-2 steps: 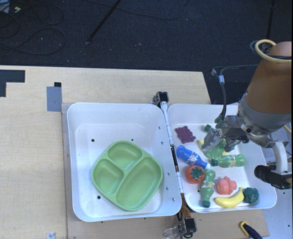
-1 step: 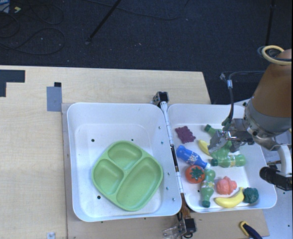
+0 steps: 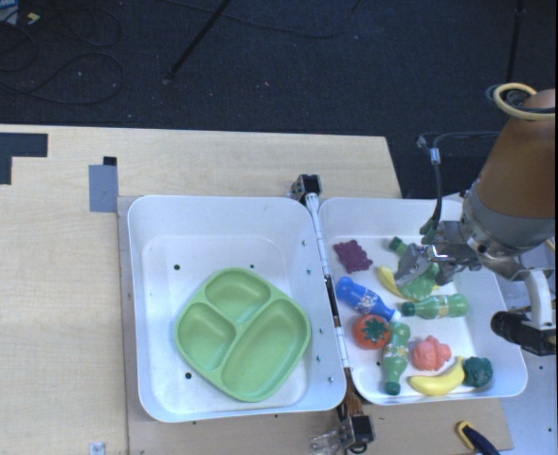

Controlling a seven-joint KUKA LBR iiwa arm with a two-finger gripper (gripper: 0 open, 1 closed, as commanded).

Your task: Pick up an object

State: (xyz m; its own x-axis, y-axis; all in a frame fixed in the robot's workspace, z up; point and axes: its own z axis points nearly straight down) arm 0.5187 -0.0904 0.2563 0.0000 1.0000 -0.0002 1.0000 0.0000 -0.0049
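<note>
Hovering jaws (image 3: 419,271): low in right bin (image 3: 506,373), grip state unclear.
Green bottle (image 3: 437,305): just below jaws.
Yellow banana (image 3: 388,281): touching jaws' left.
Far wall: open room near it.

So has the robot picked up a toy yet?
Not yet, it seems. Done: the tool is down in the right bin, right among a light green toy and a yellow banana. In hand: nothing I can see. Left: grabbing one and lifting it. The green plate sits in the left bin.
</note>
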